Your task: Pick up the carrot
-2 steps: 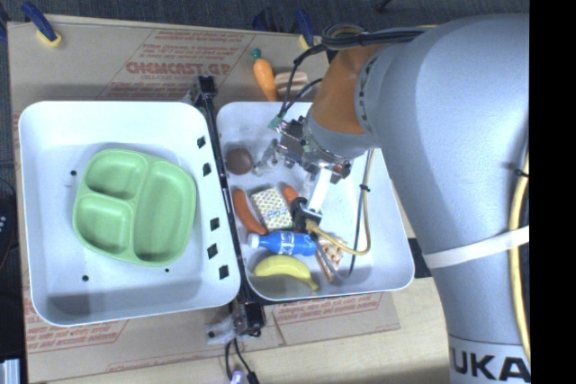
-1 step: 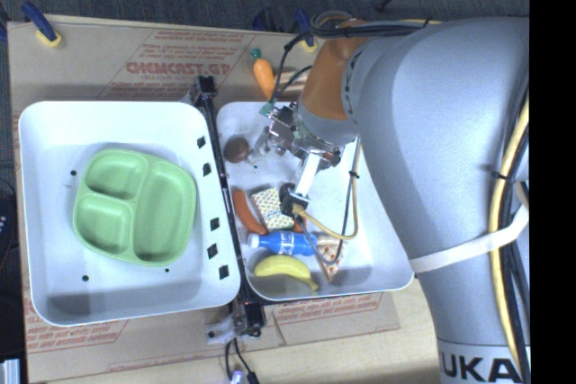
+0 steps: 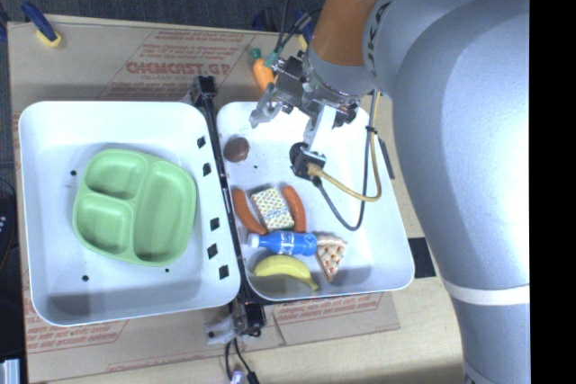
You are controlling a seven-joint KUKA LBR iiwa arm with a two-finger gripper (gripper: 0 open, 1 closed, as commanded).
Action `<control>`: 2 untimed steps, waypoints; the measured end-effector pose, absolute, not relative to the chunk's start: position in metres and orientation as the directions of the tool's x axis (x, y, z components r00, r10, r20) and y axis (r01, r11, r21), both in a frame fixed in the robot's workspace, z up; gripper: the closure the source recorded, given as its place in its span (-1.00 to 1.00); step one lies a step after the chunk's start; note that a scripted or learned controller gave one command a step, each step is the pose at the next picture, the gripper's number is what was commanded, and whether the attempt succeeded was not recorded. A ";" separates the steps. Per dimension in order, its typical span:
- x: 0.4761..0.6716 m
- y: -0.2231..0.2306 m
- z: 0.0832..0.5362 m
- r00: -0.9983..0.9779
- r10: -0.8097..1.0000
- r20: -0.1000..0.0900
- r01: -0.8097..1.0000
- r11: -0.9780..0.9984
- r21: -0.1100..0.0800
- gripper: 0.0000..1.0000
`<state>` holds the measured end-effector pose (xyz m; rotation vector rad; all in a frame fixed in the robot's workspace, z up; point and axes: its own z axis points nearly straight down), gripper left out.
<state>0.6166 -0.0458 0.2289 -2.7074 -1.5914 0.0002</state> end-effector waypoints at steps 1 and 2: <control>0.656 -0.072 0.231 0.670 0.742 -0.002 0.742 -0.670 -0.003 -1.00; 0.649 -0.132 0.091 0.571 0.821 -0.002 0.821 -0.571 -0.006 -1.00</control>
